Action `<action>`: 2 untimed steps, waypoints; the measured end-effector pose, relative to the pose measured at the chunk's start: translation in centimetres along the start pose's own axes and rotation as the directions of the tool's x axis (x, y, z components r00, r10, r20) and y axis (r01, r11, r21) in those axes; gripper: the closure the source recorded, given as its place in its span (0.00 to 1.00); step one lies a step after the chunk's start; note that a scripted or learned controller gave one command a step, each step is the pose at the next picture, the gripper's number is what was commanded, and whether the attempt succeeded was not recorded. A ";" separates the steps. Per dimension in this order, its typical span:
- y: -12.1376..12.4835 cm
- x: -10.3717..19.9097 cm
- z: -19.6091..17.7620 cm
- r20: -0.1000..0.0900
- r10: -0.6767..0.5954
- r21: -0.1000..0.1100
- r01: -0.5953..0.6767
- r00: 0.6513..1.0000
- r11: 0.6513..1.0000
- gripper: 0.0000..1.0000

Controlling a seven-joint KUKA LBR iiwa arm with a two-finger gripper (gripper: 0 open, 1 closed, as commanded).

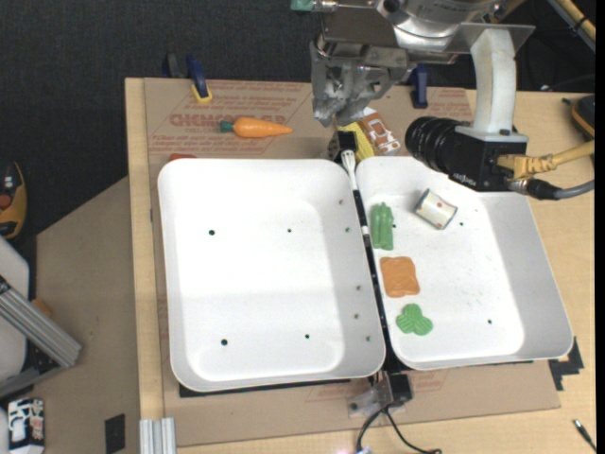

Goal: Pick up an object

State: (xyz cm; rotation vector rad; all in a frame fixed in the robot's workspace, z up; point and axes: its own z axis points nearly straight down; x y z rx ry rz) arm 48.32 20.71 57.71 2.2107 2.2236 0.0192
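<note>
My gripper [342, 102] hangs above the far edge of the bench, just behind the seam between the two bins and well above them. In the right bin [510, 282] lie a long green piece [381, 225], a flat orange piece [400, 275], a small green leafy piece [413, 321] and a short white and silver cylinder [435, 208]. Nothing shows in my gripper. The left bin [189, 206] holds no objects.
An orange toy carrot [260, 129] lies on the cardboard behind the left bin. A small orange and white packet [377, 134] and a yellow and black item [348, 142] sit behind the bins under the gripper. Blue clamps [198, 76] hold the cardboard's far edge.
</note>
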 end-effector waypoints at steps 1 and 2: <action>0.0 0.0 0.0 0.001 0.000 0.001 0.000 1.000 1.000 0.00; 0.0 0.1 -1.0 -0.001 -0.001 -0.003 0.001 1.000 1.000 1.00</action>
